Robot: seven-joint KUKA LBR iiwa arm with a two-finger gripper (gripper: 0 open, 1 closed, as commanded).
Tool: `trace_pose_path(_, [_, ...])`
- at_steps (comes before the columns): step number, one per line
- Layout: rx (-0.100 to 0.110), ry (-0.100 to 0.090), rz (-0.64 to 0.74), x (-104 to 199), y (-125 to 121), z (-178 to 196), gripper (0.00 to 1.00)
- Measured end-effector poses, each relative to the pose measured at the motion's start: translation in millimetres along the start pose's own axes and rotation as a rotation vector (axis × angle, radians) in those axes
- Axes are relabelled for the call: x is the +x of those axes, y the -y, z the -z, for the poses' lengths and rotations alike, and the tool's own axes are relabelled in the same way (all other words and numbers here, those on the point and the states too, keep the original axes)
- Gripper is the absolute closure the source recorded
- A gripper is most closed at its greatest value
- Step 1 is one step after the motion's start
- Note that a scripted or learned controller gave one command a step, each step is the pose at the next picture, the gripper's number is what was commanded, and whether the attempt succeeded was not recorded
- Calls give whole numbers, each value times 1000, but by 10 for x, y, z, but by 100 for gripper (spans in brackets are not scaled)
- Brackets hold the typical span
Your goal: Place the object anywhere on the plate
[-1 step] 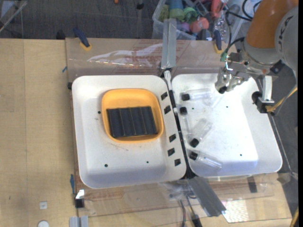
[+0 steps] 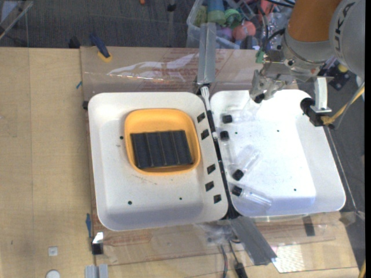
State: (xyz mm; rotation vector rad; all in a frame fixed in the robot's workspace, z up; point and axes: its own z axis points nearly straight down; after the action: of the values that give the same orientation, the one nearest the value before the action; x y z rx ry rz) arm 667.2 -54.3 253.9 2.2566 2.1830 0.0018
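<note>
Orange plate (image 2: pixel 163 117) bearing a dark ridged block (image 2: pixel 161 149), left bin (image 2: pixel 110 201).
Hovering over far right bin (image 2: pixel 301 172): gripper (image 2: pixel 259 95), finger state impossible to tell; plate lying left and nearer.

even, fairly bright overhead light, with no strong directional source evident. the right bin (image 2: pixel 301 172) is washed out to near-pure white, hiding its surface detail; the left bin (image 2: pixel 110 172) is slightly greyer. soft, short shadows lie inside the orange plate (image 2: pixel 134 120) rim and beneath the arm (image 2: pixel 316 16). glare streaks cross the clear plastic sheet (image 2: pixel 151 68) behind the bins. focus is moderate; background clutter at the top looks soft and grainy.
</note>
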Motion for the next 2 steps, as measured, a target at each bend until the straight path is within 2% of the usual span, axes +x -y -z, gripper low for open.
trace_pose_path(1, [-1, 0, 123, 303, 10, 202, 100])
trace_pose_path(2, [4, -2, 350, 260, 15, -152, 100])
